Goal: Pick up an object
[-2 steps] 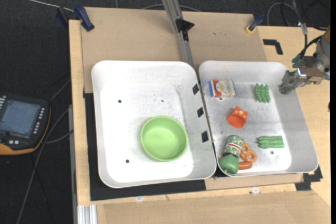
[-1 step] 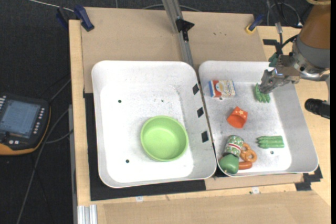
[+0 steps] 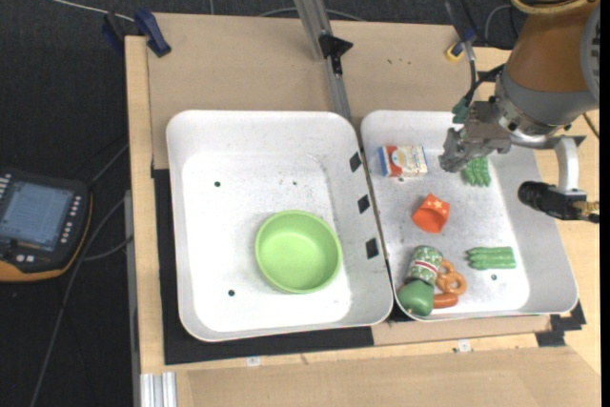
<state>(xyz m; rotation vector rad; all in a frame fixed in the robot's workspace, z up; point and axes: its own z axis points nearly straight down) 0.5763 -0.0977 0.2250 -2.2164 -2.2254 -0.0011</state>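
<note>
— Over the right bin [image 3: 548, 234], near its far edge, the hand [image 3: 464, 151] hangs low. What lies closest to it?

— A small green piece [image 3: 476, 172], just beside the hand on its near-right side, partly tucked under it. Its long axis seems to run roughly away from the camera, though part of it is hidden. To the hand's left, close by, lies a white carton [image 3: 402, 161] with red and blue print, its long side running across the bin.

— Is the hand clamped on anything?

— I cannot tell whether it is apart or together; the wrist housing covers that part. Nothing can be seen gripped.

— And the other candidates?

— An orange cup [image 3: 431, 213] on its side sits nearer the camera, toward the bin's middle. A second green piece [image 3: 491, 256] lies further on, long axis across the bin. A green-and-red cluster [image 3: 429, 279] sits at the near edge. The green bowl [image 3: 297, 251] is well apart, in the left bin [image 3: 200, 205].

— So the likely target?

— My judgement: the green piece right beside the hand, needing only a small shift toward the camera.
</note>
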